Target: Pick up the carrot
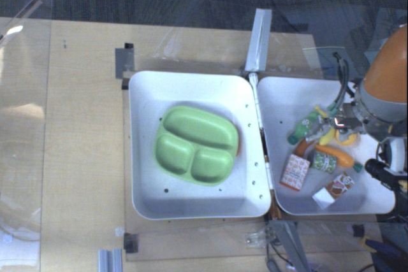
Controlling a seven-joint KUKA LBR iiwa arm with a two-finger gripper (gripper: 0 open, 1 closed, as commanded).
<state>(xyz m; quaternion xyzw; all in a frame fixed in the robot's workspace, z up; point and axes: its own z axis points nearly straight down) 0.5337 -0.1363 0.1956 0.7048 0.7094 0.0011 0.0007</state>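
Reaching from right, end effector (344, 119) above carrot (334, 155)

Clutter crowds the carrot (338, 155) just below the jaws: green bottle (301, 130) to their left, small cartons (295, 172) lower; open bin floor (280, 99) lies up-left.

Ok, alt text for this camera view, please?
The grey arm's hand hovers over small items piled in the right shallow white bin, above the long orange carrot. The left shallow white bin holds a green three-compartment plastic tray.
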